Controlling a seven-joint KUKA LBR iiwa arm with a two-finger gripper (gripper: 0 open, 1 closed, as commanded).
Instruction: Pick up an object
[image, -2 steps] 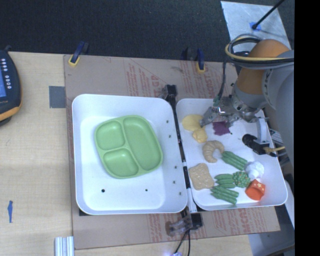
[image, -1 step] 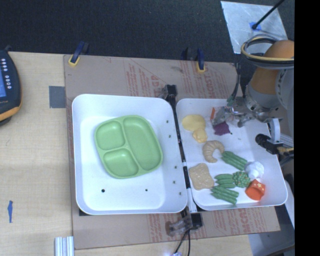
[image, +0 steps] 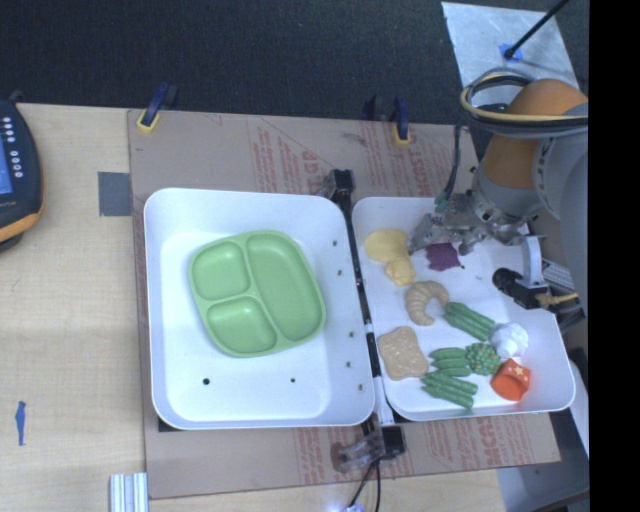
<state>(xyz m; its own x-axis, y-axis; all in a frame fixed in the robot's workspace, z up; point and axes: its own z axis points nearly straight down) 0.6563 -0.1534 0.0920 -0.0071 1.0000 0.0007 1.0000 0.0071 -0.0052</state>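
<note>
We saw the end effector (image: 447, 232), its closure indiscernible, above the purple piece (image: 443, 257); crowding yellow food (image: 386, 245) risked a misgrasp.

You see the table (image: 70, 330) under brown cardboard (image: 250, 150) | yellow clamp (image: 152, 108) and blue clamp (image: 401, 120) at its far edge | grey tape patch (image: 115, 193) | handheld pendant (image: 15, 170) at left
</note>
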